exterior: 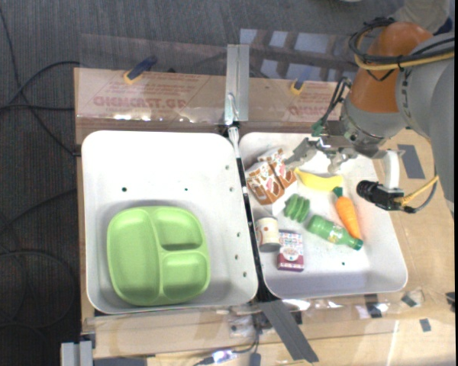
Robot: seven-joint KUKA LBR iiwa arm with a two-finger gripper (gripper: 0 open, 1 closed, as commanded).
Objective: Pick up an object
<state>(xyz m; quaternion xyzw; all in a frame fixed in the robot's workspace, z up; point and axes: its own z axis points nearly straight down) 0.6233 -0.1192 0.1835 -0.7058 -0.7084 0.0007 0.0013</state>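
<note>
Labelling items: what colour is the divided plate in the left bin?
Light green plate, camera view.

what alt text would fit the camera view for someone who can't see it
The gripper hovers open over the right bin, above a banana, carrot, green bottle and snack packets. The left bin holds a green divided plate.

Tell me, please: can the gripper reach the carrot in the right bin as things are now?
Probably yes. The carrot lies uncovered near the right side of the right bin, just below the gripper. The banana and green bottle lie close beside it, so a grasp may bump them.
</note>
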